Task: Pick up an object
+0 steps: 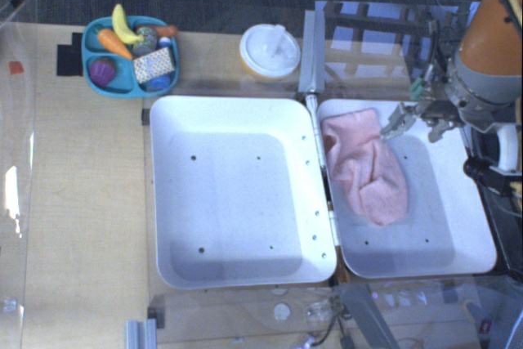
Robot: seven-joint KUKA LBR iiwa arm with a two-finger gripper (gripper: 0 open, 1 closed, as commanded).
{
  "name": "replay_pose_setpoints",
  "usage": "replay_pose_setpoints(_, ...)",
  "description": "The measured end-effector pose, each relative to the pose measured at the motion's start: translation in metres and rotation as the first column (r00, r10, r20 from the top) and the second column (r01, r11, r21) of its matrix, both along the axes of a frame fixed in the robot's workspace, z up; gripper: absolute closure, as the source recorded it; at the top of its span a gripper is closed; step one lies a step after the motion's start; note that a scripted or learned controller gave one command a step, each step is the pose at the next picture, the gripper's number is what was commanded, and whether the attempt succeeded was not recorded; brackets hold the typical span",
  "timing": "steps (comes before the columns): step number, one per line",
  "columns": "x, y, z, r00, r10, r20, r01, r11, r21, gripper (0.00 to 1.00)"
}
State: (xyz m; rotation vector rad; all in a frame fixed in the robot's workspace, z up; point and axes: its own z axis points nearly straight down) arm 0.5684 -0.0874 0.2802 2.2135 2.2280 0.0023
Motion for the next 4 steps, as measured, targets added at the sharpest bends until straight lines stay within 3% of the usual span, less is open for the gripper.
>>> replay_pose_setpoints(1, 0.037, -0.038, -0.123, 0.999, 0.036, -0.001, -0.036, 0.999, 0.000, 0.00)
replay_pose_setpoints(2, 0.045, -0.029, -0.190, 0.987, 0.160, 0.012, -0.160, 0.987, -0.004, 0.00)
replay_pose_setpoints(3, 0.034, -0.014, -0.190, 0.951, 0.309, 0.012, -0.309, 0.951, -0.007, 0.00)
replay_pose_setpoints(4, 0.003, -0.004, -0.189, 0.950, 0.312, 0.014, -0.312, 0.950, -0.008, 0.00)
